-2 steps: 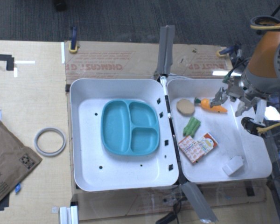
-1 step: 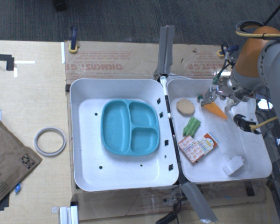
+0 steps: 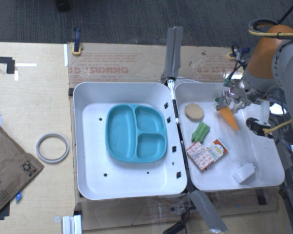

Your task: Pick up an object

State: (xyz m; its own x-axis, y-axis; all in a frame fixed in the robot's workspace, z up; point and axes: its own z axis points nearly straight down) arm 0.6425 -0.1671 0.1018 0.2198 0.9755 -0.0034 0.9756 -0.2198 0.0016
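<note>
My gripper [image 3: 223, 103] is low over the far part of the right bin [image 3: 263, 179]. It is shut on the thick end of an orange carrot [image 3: 230, 119], whose tip slants down toward the bin's front right. In the same bin lie a tan round cookie [image 3: 194, 112], a green pea pod [image 3: 200, 131], a red and white snack packet [image 3: 206, 153] and a small white block [image 3: 244, 172].
The left bin [image 3: 88, 179] holds a teal divided plate [image 3: 136, 132]. A divider post [image 3: 174, 52] stands between the bins at the back. On the bench to the left are a grey tape ring [image 3: 52, 147] and a brown cardboard box [image 3: 7, 167].
</note>
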